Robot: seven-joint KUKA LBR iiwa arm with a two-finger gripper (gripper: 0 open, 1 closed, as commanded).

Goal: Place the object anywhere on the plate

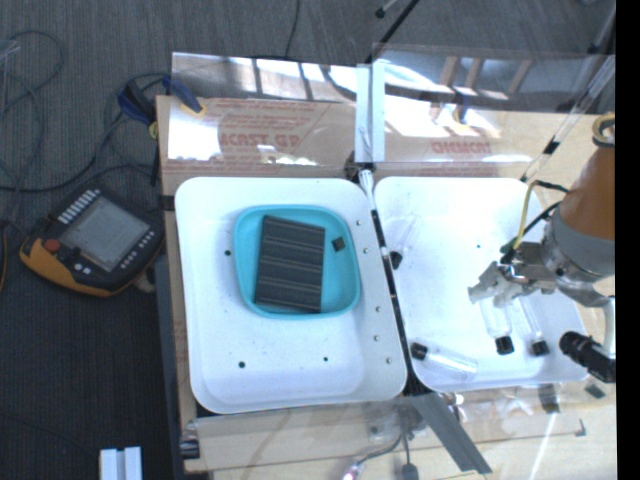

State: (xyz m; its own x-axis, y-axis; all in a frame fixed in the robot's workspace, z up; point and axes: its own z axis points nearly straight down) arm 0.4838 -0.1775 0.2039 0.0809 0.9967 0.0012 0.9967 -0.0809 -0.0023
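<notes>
While I watch from the fixed overhead camera, the dark grey ribbed block (291, 262) lies flat on the teal plate (345, 286), which sits in the left white bin (205, 348) at the centre-left of the frame. The block covers most of the plate's middle, its long side running up and down the picture with a slight tilt, and a small dark square piece (338, 244) rests on the plate just beside the block's upper right corner. Over in the right white bin (440, 218), the gripper (520, 344) hangs low at the right side of the frame, its two clear fingers ending in dark tips that stand apart from each other with only the bin floor between them, so I read the jaws as spread and gripping nothing. The grey arm with its orange band (605, 193) comes in from the right edge above it, with cables looping along the wrist. A clear, tube-like piece with a dark end (440, 357) lies on the floor of the right bin near its lower left corner, well apart from the gripper. Outside the bins, a teach pendant with a grey screen (92, 240) lies on the dark carpet at the left of the frame.
</notes>
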